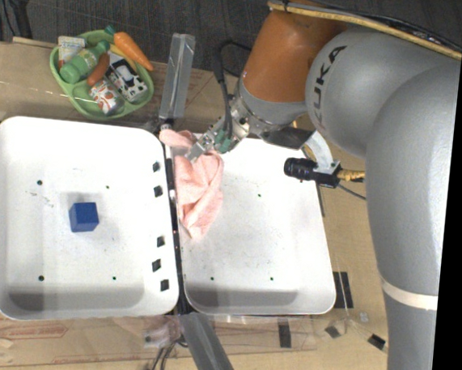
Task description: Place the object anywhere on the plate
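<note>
The gripper (217,141) pinches – as far as the slant shows – the pink cloth (199,192) draping below it, lifted for carrying; blue cube (84,216) sits well left

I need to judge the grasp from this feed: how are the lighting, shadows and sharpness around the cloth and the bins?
Camera view: lighting is even, with no strong glare on the white bins; soft shadows pool along their near walls; the pink cloth and blue cube read clearly; the gripper is small and slightly soft, and the grey arm looms large and close.
</note>
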Motion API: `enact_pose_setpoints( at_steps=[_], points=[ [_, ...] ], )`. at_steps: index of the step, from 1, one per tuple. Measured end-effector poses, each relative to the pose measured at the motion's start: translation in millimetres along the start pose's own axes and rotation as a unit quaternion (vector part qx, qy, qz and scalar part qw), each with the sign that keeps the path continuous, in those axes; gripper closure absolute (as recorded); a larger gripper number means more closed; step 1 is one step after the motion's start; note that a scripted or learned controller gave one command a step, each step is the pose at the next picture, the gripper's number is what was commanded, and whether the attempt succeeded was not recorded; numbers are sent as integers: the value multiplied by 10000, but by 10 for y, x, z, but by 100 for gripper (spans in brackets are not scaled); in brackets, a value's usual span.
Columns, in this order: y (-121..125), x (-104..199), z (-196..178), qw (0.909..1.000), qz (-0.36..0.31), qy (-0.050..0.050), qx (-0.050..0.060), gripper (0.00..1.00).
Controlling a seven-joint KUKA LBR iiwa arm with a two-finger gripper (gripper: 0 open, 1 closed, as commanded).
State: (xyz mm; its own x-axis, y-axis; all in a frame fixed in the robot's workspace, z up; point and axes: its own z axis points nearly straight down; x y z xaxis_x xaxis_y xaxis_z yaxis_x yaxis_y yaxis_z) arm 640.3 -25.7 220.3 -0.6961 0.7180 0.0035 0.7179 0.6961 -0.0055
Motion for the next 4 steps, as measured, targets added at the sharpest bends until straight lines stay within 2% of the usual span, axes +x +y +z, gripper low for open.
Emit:
enact_pose_setpoints(
  at_steps=[1,2,3,4],
  points=[
    [234,378,89,9798,-2002,-4,-3,100],
    [499,870,95,9205,-3908,-1,-1,100],
    [830,1258,-71,9195,-3932,-19,-8,100],
    [1144,1667,-82,9196,-3929,-26,-12,100]
  ],
)
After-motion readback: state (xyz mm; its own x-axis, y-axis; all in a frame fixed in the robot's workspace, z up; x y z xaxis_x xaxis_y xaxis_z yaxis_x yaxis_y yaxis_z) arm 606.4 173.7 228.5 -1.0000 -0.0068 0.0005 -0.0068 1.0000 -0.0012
